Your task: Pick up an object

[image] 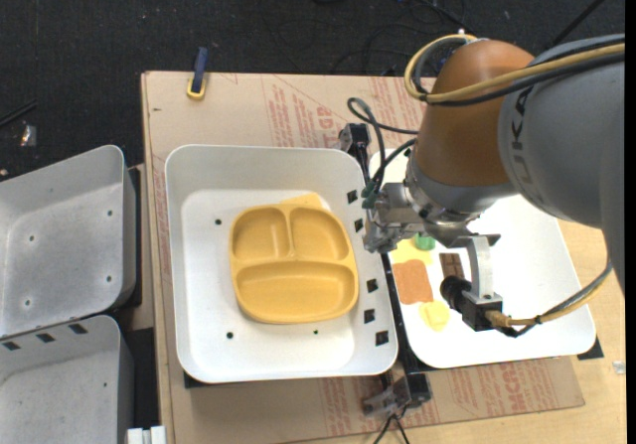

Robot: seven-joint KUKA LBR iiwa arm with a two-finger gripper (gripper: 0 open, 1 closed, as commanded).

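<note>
**Fingers low over the right bin, grip unclear**

Just now the fingers [427,245] sit over the left part of the right bin [556,328], hidden under the wrist housing, so whether they are spread or closed cannot be told, and nothing can be seen between them.

Right beside them lies a small green piece [425,243]. A little nearer the camera lies a flat orange rectangular piece [411,280], and beyond that a small yellow block [435,315]. A brown, dark-edged piece [450,263] shows beside the orange one, partly covered by the white bracket and black fitting [467,305] hanging from the wrist.

Above the fingers rises the wrist with its orange band [477,74], and the grey arm [566,134] runs off to the right.

To the left of the fingers, across the bins' shared rims, the left bin [199,333] holds a yellow divided plate [293,263], lying flat near its middle.

Both bins rest on a cardboard-covered tabletop [248,104]. Far behind and left of the fingers, a small blue and yellow tool [199,73] lies on the cardboard edge.
</note>
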